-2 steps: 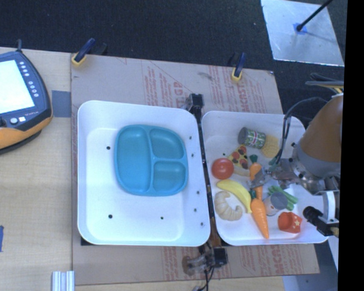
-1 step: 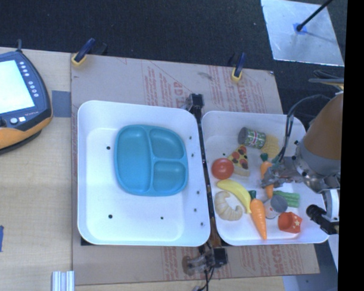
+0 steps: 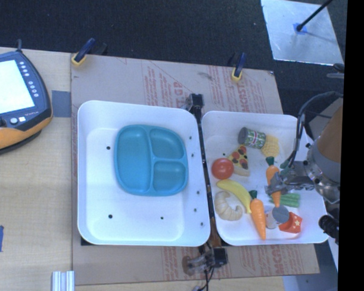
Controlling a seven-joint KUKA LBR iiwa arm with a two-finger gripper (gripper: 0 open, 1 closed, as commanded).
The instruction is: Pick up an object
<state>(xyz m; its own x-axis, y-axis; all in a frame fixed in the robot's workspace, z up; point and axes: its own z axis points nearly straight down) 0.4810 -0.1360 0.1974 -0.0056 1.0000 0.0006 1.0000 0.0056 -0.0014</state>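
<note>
The right bin [image 3: 227, 122] holds toy food: a green can [image 3: 252, 138], a corn cob [image 3: 271, 145], a pizza slice [image 3: 240, 159], a red tomato [image 3: 222, 168], a banana [image 3: 236, 192], a croissant [image 3: 229, 207], a long carrot [image 3: 259, 218], a small carrot [image 3: 271, 173], a green piece [image 3: 290, 200], a grey piece [image 3: 280, 215] and a red carton [image 3: 291, 223]. My gripper [image 3: 278, 186] hangs low over the right side of this bin, just above the small carrot and the green piece. Nothing shows between its fingers.
The left bin [image 3: 93, 219] bears a blue divided plate [image 3: 151, 159]. A tablet in an orange case [image 3: 16, 100] lies at the far left of the bench. Clamps [image 3: 83, 51] hold the cardboard at the back edge.
</note>
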